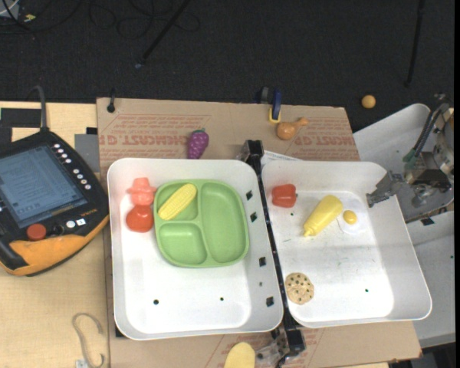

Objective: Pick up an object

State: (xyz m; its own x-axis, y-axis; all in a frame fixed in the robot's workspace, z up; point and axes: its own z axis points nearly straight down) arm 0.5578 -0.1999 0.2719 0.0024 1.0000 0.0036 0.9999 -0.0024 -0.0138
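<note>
Camera view, end effector at right bin rim, grip state unclear, mustard bottle nearby

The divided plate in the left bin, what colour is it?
Light green; the divided plate shows plainly in the camera view.

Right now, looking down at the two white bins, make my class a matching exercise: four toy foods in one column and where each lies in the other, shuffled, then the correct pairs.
Things:
1. corn cob
2. cookie
3. red pepper
4. purple grapes

Places:
A. on the cardboard behind the bins
B. right bin, near front edge
C. in the green tray, left bin
D. right bin, back left corner

Pairs: 1-C, 2-B, 3-D, 4-A
</note>
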